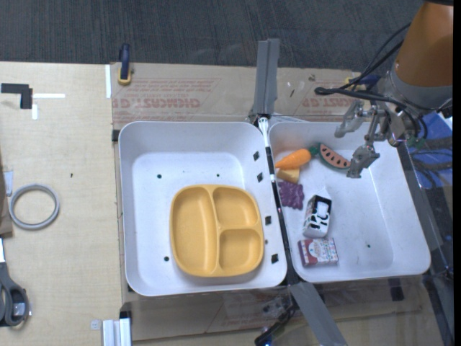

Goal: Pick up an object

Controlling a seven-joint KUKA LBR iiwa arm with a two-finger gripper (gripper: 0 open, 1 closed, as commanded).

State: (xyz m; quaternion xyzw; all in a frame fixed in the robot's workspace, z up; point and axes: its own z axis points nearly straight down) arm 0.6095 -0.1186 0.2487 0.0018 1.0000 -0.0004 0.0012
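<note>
My gripper (358,148) hangs over the back of the right bin (403,254), its fingers spread apart with nothing between them. Just left of the lower fingertip lies a watermelon slice (333,156). Further left sit an orange carrot (294,158) and a yellow wedge (288,175), with purple grapes (291,194) below them. A black and white carton (318,215) and a small red packet (318,252) lie nearer the front of that bin.
The left bin (144,215) holds a yellow divided plate (216,230). A grey upright post (266,78) stands behind the wall between the bins. A tape roll (31,206) and scissors (11,301) lie on the bench at left.
</note>
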